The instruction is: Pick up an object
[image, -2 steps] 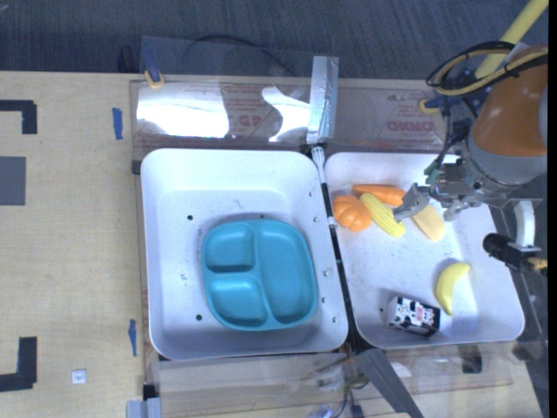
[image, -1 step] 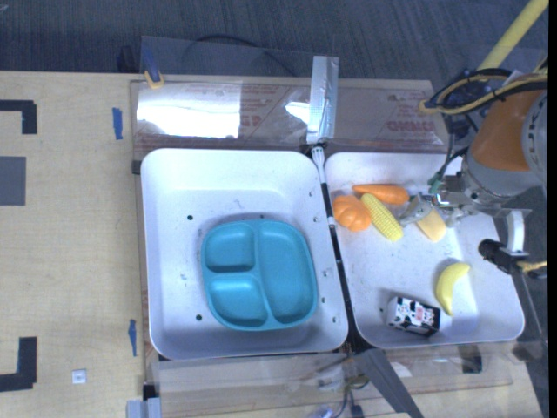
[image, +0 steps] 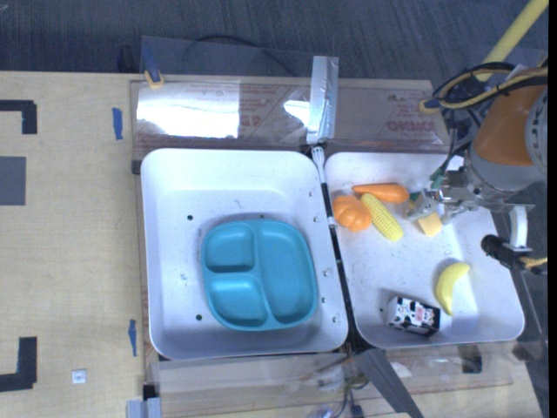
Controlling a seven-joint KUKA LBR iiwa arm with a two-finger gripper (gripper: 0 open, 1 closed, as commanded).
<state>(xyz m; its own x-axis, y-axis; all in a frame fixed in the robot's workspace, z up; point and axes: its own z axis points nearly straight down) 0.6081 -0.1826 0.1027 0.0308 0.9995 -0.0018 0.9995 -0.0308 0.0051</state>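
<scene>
Bright, even overhead light. Strong glare washes the clear plastic sheet point(image: 187, 111) at the far side. The white bins point(image: 174, 181) look slightly overexposed, with soft short shadows. Focus is mildly soft throughout.

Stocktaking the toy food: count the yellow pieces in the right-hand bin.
3: a corn cob near the bin's far left, a small cheese wedge right of it, and a banana nearer the front. The arm may hide more.
</scene>
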